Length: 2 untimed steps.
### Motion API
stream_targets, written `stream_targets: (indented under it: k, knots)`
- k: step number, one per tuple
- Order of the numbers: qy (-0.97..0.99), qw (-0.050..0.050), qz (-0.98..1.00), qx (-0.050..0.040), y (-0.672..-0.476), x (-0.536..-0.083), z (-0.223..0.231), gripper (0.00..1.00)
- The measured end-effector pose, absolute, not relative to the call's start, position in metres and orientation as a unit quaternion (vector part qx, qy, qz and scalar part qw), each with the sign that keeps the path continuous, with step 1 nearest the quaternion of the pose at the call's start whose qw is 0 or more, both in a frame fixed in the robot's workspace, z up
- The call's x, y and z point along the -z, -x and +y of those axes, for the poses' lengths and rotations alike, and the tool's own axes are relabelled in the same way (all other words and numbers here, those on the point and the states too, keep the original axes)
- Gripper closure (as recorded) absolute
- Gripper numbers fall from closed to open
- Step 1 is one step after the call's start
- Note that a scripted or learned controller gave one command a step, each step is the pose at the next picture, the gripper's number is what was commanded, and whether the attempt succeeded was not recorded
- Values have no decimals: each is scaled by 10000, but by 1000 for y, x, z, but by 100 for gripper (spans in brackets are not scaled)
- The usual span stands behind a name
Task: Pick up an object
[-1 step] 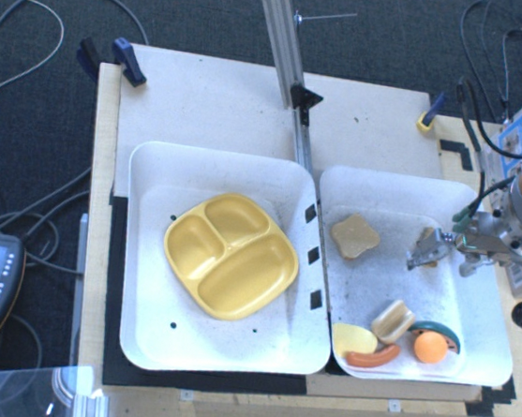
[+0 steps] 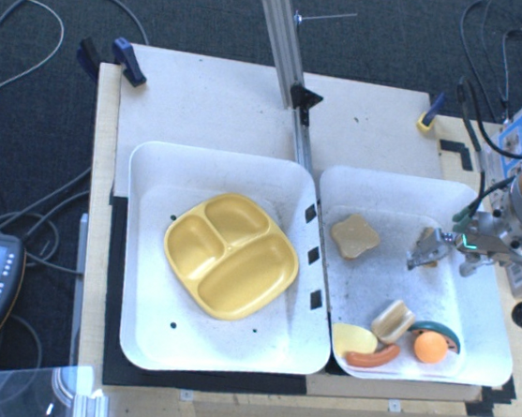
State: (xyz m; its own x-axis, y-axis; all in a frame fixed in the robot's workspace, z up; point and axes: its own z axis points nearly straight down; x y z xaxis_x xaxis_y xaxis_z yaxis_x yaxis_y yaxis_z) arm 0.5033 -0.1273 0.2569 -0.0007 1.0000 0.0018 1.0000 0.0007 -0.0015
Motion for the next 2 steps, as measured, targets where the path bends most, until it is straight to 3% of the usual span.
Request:
stream_targets:
  k: [1, 2]
  knots:
    - [7071, 32, -7071, -13, -498, -213, -127, 0]
    - [7073, 39, -7069, -17, -505, -160, -132, 0]
